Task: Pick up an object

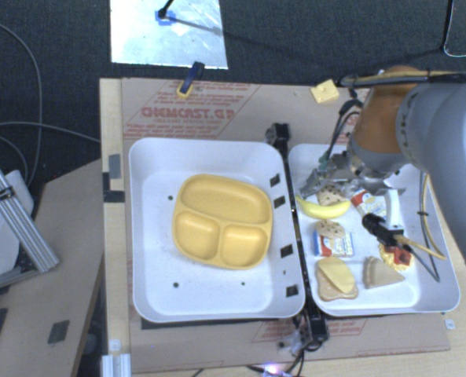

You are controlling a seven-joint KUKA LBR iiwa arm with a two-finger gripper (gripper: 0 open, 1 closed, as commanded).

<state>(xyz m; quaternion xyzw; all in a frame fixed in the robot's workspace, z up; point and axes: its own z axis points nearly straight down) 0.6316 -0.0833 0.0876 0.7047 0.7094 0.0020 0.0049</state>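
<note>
You are reaching the hand (pixel 321 181) down over the banana (pixel 324 207) lying in the right bin (pixel 445 289), its grip impossible to judge here, so next you are needing a straight descent.

The big grey metal robot arm (pixel 441 124) comes in from the right side and fills the top right corner. It has a round orange band (pixel 382 116) just above the wrist. Below the band the wrist bends down and to the left. At its end sits the small two-finger metal gripper (pixel 317 181), pointing down and left, low over the right bin. Thin black cables run along the wrist near the orange band. The gripper's tips look dark and blurry.
</note>
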